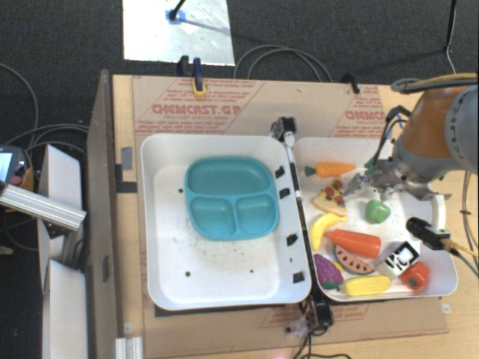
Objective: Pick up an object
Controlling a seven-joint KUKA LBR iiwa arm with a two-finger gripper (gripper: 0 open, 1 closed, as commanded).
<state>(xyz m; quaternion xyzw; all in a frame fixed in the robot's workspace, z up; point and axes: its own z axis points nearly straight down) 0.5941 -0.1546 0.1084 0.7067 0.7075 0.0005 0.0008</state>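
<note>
Right bin [449, 279] holds a green pepper [378, 212]; hand [364, 182] grip unclear.

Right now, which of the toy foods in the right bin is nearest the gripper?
The green pepper. It lies just below the gripper, closer than the carrot or the pizza slice.

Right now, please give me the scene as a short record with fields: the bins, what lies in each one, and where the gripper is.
left bin: blue divided tray
right bin: toy foods
foods at far end: carrot, pizza slice
foods in middle: green pepper, banana, red pepper
foods at near end: watermelon slice, purple grapes, corn, tomato
gripper: over the right bin, between carrot and green pepper
gripper fingers: cannot tell
</note>
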